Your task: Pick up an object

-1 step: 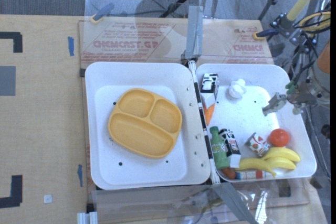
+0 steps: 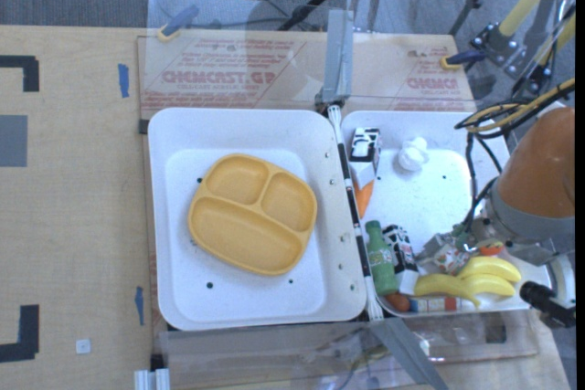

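The right bin (image 2: 439,187) holds several small objects. A yellow banana (image 2: 471,280) lies at its near edge. A green bottle (image 2: 377,256) lies along the left wall, with a black-and-white item (image 2: 398,244) beside it. Farther back are an orange carrot (image 2: 365,195), a white object (image 2: 413,154) and a black-and-white box (image 2: 365,144). My gripper (image 2: 455,247) hangs low over the clutter just above the banana, below the arm's orange band (image 2: 548,164). Its tips are lost among the items.
The left bin (image 2: 174,196) carries a yellow divided plate (image 2: 253,213). A small red item (image 2: 399,301) sits at the right bin's near-left corner. Cables and stands crowd the far right. A metal divider post (image 2: 338,59) rises between the bins at the back.
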